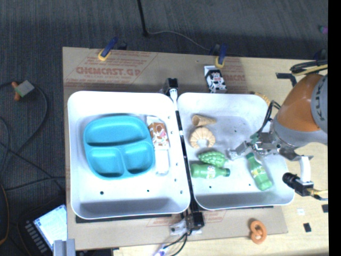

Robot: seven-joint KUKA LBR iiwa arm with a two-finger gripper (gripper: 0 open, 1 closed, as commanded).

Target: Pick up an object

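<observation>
— Green plastic is nearest: a green bottle point(259, 174) lies flat in the right bin point(234, 202), just beside the gripper point(246, 148).

— Is it held?

— No; the fingers stand apart over bare floor, so nothing is between them.

— Other targets?

— A second bottle point(209, 170), grapes point(211, 157), a croissant point(202, 137), loose and reachable.

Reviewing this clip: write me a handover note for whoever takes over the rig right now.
Gripper: low in the right bin, between the green bottle by the right wall and the green bumpy toy; nothing visibly held.
Also in the right bin: second green bottle, croissant, cone.
Left bin: blue tray, small carton.
Done: nothing picked yet.
Left: grasp and lift one object.
</observation>
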